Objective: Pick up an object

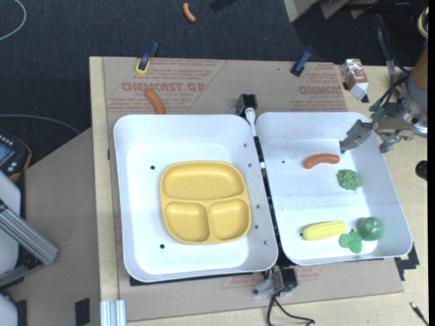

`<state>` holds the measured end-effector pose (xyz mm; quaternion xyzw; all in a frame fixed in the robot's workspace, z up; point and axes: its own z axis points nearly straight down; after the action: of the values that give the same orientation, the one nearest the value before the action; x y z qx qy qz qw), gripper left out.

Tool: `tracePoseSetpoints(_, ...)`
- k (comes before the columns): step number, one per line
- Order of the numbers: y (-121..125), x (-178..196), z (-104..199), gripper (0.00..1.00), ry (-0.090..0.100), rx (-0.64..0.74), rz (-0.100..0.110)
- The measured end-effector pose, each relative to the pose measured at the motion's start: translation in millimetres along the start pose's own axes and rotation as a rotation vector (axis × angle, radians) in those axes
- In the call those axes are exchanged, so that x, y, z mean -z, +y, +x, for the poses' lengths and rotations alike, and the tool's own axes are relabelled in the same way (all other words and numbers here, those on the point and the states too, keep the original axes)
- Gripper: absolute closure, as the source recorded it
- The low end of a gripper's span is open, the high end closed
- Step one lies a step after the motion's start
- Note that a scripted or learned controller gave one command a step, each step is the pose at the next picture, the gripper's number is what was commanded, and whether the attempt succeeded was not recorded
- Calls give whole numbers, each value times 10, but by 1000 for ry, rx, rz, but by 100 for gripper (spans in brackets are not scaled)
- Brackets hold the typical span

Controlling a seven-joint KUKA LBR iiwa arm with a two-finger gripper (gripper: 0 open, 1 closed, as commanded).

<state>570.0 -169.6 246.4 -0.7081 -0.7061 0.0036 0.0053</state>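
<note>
In the camera view, the gripper (pixel 370 136) hangs over the far right corner of the right bin (pixel 292 124), at the end of the arm (pixel 414 94) that reaches in from the right. Two dark fingers show, one slanting down toward the bin floor and one shorter beside it, with a gap between them; they look parted and nothing sits between them, so the gripper holds nothing.

The step in hand seems to be the approach: no object is lifted yet, and all of them lie on the bin floor. The sausage (pixel 321 160) is the nearest one, lying across the bin just beside the lower fingertip, on its left and a little toward the near edge, apart from it. The broccoli (pixel 349 179) sits near the right wall, closer to the near edge than the sausage. The corn (pixel 323 230) lies by the near edge, and the green pepper (pixel 369 228) with a small green piece (pixel 351 241) touching it occupies the near right corner, well apart from the gripper.

The left bin (pixel 129 182) carries a yellow tray (pixel 204 202) in its middle.

The likely next move is to shift left over the sausage, straddle its narrow width, descend and close. Being thin and round, it may roll or slip out.
</note>
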Motion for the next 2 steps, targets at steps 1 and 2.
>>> tracePoseSetpoints(1,23,70,3,0,-3,3,-13)
tracePoseSetpoints(2,-34,-459,96,0,0,3,-6)
